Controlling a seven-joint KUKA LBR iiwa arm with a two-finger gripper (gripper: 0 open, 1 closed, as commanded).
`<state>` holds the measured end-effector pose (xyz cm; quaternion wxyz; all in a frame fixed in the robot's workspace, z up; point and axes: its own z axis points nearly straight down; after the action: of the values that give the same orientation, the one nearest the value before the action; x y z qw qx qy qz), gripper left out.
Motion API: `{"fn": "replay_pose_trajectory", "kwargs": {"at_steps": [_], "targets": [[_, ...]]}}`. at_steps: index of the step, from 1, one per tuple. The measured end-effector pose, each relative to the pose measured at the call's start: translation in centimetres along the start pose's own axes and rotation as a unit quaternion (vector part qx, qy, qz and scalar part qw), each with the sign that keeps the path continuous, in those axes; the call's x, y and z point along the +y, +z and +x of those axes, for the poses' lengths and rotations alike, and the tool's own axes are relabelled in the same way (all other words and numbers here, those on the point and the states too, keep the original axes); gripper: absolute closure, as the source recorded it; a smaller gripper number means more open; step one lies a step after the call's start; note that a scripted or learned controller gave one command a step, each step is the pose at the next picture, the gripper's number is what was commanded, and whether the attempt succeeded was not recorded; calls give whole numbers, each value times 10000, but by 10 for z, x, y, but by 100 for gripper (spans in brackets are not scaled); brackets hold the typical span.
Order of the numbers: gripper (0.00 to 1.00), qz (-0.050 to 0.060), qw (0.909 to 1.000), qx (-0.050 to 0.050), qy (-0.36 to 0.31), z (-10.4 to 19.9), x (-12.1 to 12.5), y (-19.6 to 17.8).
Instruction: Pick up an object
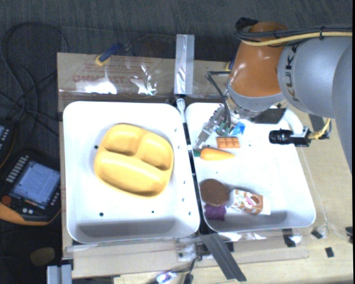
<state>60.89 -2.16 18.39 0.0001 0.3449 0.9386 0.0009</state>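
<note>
- Nearest the camera, at the front of the right bin (pixel 296 215), a brown round object (pixel 212 190) is lying beside a small printed packet (pixel 248 202), with a purple piece (pixel 215 212) tucked just under the round one. All three are sitting close together, touching or nearly so.
- Further back in the same bin, a toy carrot (pixel 216 154) is lying on its side, and a small orange waffle-like block (pixel 228 142) is resting just behind it.
- The gripper (pixel 216 125) is hanging over the rear left corner of the right bin, just behind that block and close to the wall between the bins. Whether it is released or clenched cannot be told from here; nothing is seen held in it.
- A small blue item (pixel 237 129) is peeking out beside the gripper, partly hidden by it.
- In the left bin (pixel 77 158), a large yellow moulded object (pixel 134 158) is lying alone, well apart from the arm.
- Judgement: the carrot and the block are the closest candidates. A sound attempt is calling for centring over one alone, straddling the carrot across its narrow width, and keeping clear of the dividing wall.
- Risk: the block lying so near the carrot is inviting a nudge or a double contact.
</note>
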Motion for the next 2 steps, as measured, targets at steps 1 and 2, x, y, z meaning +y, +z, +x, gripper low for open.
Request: {"fn": "replay_pose_trajectory", "kwargs": {"at_steps": [1,2], "targets": [[100,11,9994,-12,-345,-17,18,0],[100,17,9802,-6,1979,-11,29,1]]}}
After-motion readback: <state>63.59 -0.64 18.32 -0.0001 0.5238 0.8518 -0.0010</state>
